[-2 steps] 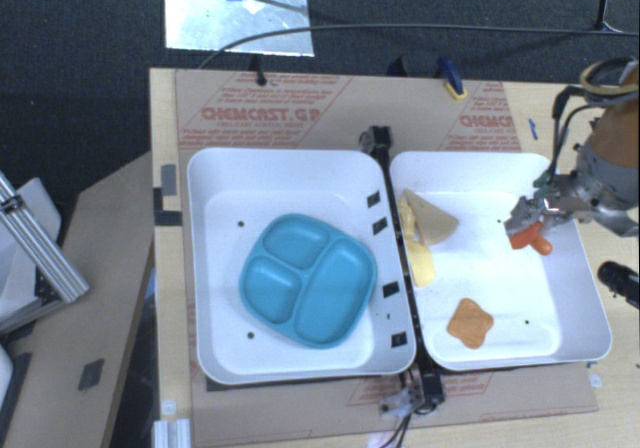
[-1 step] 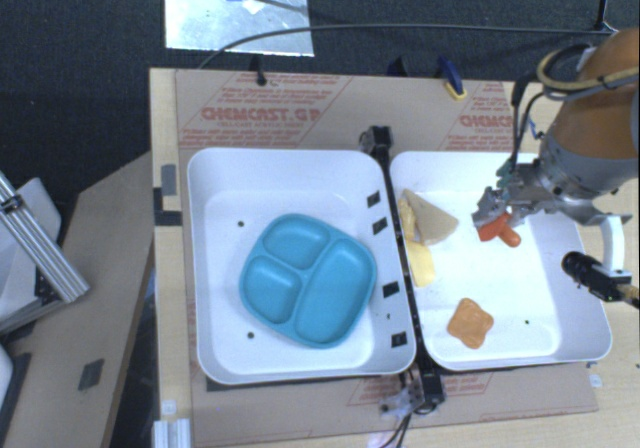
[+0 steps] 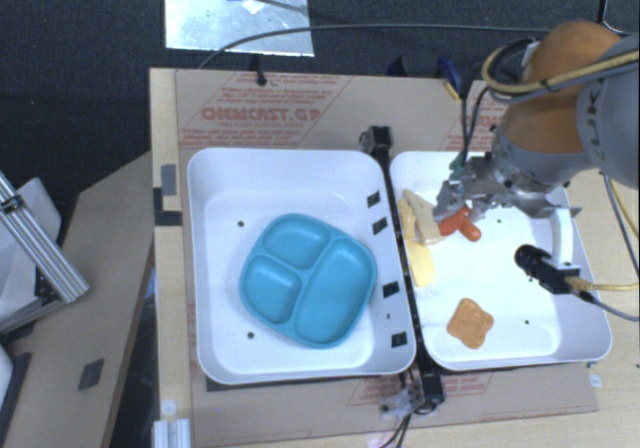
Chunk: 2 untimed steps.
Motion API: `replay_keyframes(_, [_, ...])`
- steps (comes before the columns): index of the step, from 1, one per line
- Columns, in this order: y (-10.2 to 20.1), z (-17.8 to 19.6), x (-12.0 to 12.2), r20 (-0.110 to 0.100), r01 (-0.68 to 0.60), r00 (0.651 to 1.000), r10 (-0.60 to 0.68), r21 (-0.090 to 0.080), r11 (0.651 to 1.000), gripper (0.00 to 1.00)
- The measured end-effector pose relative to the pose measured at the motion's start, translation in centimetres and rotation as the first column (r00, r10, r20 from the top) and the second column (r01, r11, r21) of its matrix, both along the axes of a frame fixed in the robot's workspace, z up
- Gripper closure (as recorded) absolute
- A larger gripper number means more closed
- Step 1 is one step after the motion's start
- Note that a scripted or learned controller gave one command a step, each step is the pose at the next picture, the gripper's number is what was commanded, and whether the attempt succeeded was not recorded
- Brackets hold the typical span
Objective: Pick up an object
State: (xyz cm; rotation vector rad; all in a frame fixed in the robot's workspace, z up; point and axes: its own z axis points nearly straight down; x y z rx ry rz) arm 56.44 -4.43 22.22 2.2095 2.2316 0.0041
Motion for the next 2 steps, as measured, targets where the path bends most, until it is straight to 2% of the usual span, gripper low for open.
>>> replay_keyframes(1, [4.9,0.6,1.7,0.001,0.0,1.0,0.0,0.001,1.0,1.0])
replay_keyframes(2, [11.3,0.4,2.5,0.0,-0.001,1.0,0.001,0.001,1.0,1.0])
